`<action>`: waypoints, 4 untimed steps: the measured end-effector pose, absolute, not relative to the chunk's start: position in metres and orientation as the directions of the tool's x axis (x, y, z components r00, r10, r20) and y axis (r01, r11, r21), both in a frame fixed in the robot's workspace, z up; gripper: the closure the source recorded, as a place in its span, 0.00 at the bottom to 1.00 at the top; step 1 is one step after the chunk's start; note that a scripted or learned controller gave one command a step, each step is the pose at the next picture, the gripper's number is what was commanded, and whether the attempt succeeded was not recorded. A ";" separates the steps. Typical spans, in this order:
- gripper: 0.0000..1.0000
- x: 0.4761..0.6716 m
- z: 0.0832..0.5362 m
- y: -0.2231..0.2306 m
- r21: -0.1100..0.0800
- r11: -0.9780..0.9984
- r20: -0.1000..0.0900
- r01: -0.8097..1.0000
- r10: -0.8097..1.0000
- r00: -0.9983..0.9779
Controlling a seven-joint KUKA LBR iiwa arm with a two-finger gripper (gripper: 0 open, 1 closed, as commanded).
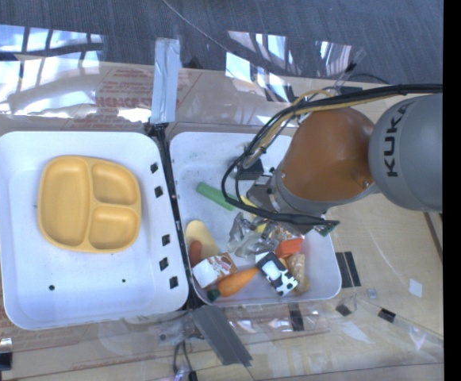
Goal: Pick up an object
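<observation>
Gripper (250, 236) low in the right bin (184, 165), amid the toy heap; jaw state hidden, cannot tell. Carrot (238, 280) just below it, green stick (214, 195) above. Best to settle on one isolated piece, close squarely.

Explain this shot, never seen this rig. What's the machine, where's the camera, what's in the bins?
One camera looks down at a slant on two white bins. The grey arm with the orange band reaches in from the right; its end effector is low in the right bin, over a pile of small toys. I cannot tell whether it holds anything. In that bin: a green stick, an orange carrot, a black-and-white cow and a yellow piece. The left bin holds a yellow divided plate.
</observation>
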State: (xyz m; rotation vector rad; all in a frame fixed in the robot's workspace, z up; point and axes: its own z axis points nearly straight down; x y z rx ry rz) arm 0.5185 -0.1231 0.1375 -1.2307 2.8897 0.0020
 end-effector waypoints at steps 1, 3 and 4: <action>1.00 0.589 0.121 -0.195 0.000 0.508 -0.001 -0.861 -0.861 -0.508; 1.00 0.574 0.091 -0.150 0.000 0.297 -0.005 -0.955 -0.955 -0.297; 1.00 0.592 0.248 -0.145 -0.013 0.192 0.000 -0.981 -0.981 -0.192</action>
